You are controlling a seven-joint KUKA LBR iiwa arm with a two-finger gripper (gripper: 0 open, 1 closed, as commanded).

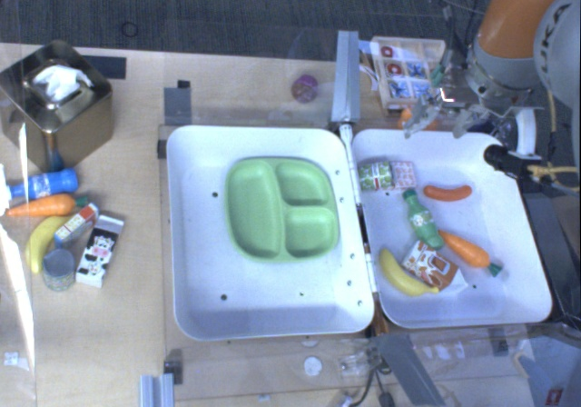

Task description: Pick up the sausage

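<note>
The sausage (448, 193) lies free in the upper part of the right bin (536, 296), with a green bottle (421, 218), carrot (469, 251), banana (404, 272) and small packets around it. The gripper (434, 120) hangs over that bin's far rim, holding nothing; how wide its jaws stand I cannot tell. The left bin (195, 296) holds a green divided tray (280, 207).

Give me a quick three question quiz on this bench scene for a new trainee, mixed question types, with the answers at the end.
1. True or false: the sausage lies in the left bin.
2. What lies in the left bin? A) green divided tray B) banana C) bottle
3. Fill in: in the right bin, the carrot lies directly beside the green ____.

Key
1. False; it lies in the right bin.
2. A
3. bottle
</note>
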